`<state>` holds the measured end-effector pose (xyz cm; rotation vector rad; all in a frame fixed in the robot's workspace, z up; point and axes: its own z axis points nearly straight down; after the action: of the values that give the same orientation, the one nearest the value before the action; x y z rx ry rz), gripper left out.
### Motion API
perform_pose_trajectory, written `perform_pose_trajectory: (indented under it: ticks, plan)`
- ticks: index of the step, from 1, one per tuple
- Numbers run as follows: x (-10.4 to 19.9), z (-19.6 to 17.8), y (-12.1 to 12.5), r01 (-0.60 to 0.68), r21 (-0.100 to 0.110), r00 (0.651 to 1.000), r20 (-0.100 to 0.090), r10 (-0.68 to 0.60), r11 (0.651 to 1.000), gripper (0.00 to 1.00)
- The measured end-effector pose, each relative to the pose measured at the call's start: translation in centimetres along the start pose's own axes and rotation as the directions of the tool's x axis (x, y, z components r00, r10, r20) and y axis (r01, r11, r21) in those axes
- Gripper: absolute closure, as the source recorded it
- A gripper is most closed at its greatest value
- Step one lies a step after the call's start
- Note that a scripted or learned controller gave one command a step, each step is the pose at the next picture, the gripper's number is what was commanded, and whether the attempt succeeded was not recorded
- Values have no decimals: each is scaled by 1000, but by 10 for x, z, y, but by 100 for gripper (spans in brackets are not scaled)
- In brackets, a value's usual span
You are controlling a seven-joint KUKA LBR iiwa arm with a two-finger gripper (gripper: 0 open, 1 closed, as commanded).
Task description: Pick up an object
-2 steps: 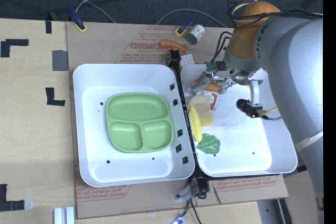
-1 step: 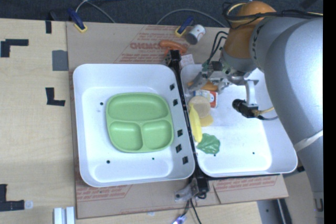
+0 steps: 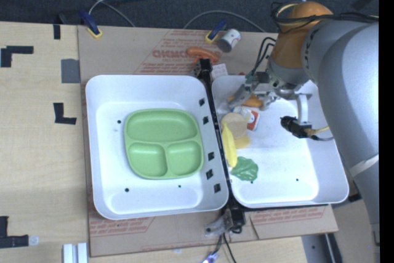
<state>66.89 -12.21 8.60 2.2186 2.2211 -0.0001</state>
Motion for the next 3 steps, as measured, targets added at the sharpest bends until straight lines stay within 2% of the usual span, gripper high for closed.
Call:
perform_pose_trajectory:
  ticks: [1,2,3]
  plan:
    - [19,0,-52,-1,0,1000,0,1,1000,0]
    - [25,2,-3,-3,17,1000,-3,3,1000,0]
    - [17,2,-3,-1,16,1000,-6,1,1000,0]
